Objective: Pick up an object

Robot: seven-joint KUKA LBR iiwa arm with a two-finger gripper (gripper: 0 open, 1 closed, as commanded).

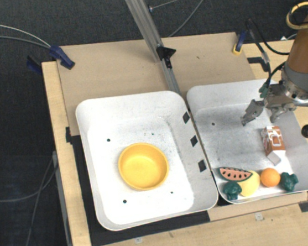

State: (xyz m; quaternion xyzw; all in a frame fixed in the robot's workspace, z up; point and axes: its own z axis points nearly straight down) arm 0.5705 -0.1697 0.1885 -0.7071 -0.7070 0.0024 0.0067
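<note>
Now my pincer (263, 110) hangs spread and empty over the right bin (229, 144); the small brown carton (273, 139) lies just below, so I must descend onto it.

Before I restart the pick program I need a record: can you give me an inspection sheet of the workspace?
Surface: wooden bench bearing left bin and right bin.
Job's things: right bin holds brown carton, watermelon slice, orange, yellow fruit, two green pieces.
Clutter: yellow bowl in left bin.
Gripper: gripper open over right bin, holding nothing.
Cables: thin cables on dark floor.
Surroundings: metal pole, blue clamp.
</note>
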